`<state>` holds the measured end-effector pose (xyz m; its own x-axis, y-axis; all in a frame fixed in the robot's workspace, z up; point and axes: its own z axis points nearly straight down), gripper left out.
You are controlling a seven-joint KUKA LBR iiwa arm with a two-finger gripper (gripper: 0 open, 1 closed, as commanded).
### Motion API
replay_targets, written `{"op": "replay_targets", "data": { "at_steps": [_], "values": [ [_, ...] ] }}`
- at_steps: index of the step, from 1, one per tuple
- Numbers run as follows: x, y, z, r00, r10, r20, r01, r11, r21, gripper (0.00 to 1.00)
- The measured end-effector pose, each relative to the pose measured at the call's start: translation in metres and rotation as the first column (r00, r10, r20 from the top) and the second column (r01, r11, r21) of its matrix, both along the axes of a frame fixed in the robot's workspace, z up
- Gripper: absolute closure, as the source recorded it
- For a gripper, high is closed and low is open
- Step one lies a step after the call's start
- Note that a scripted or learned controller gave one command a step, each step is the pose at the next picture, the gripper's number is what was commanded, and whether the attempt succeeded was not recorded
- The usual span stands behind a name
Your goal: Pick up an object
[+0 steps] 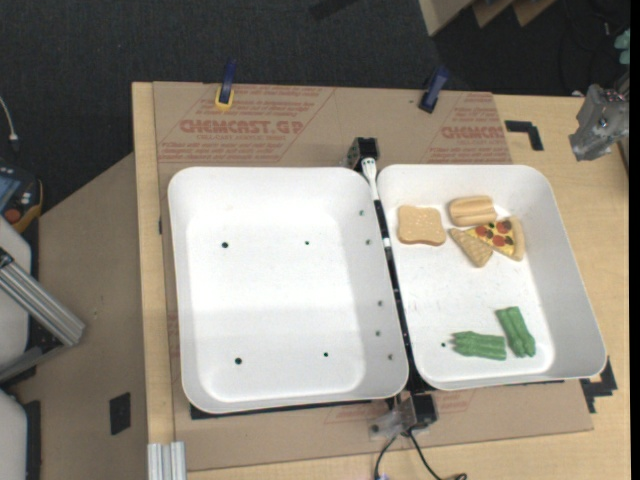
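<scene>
The right bin holds several toy foods. A slice of toast lies at its upper left, with a hot-dog bun just to its right. Below the bun, touching it, a pizza slice lies flat. Two green vegetable pieces lie near the front edge: one lengthwise, the other angled beside it. My gripper is a grey metal shape at the far right edge, above and outside the right bin's back corner, well apart from all the food.
The left bin sits beside the right one, on a cardboard sheet held by two blue clamps at the back. A cable and connector lie at the front between the bins.
</scene>
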<state>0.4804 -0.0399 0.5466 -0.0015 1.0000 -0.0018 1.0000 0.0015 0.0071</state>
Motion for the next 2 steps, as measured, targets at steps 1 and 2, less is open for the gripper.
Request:
{"op": "replay_targets", "data": {
  "at_steps": [1, 2],
  "values": [
    [-0.001, 0.089, -0.012, 1.0, 0.008, -0.01, -0.008, 1.0, 0.003, 1.0],
    [-0.002, 0.188, -0.034, 1.0, 0.011, -0.012, -0.011, 1.0, 0.002, 1.0]
  ]
}}
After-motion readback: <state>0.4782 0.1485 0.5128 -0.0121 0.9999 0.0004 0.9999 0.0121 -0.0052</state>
